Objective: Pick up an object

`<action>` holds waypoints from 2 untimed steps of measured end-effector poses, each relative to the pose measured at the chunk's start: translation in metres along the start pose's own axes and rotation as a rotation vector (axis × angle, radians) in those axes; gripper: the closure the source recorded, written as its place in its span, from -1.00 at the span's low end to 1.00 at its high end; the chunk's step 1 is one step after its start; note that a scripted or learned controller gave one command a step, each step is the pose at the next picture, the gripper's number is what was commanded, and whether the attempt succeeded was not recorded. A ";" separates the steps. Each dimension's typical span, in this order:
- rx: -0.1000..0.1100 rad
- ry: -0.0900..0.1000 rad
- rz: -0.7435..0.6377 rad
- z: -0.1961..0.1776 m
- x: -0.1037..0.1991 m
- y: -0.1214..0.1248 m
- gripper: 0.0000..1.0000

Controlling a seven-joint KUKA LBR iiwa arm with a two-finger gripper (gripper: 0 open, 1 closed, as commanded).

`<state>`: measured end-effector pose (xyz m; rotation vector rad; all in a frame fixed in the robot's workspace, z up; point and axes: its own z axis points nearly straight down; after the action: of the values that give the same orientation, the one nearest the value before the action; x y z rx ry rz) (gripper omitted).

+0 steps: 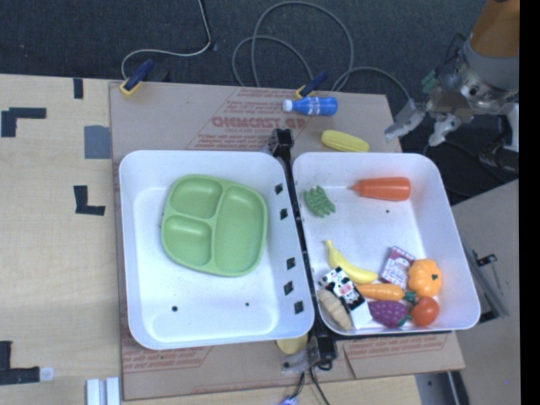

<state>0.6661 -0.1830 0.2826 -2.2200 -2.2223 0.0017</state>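
Green tray (214, 224) — orange carrot (382, 189) — yellow corn (345, 142), blue bottle (310, 105).

Red print runs across the cardboard sheet (253, 116) under the bins, along its far edge; the big line looks like "CHEMCAST", though the letters are blurred and partly covered by the bins' far rims, and the smaller red line above it is too fine to read. More red print shows on the cardboard's near edge, below the left bin (135, 226), also unreadable. In the right bin's (447, 218) near right corner, a small pink packet (395, 267) carries print too small to make out.
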 end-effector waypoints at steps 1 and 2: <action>0.013 0.002 0.006 0.116 -0.043 -0.050 -1.00; -0.003 -0.002 0.002 0.179 -0.017 -0.006 -1.00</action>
<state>0.6595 -0.2003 0.1041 -2.2248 -2.2227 0.0004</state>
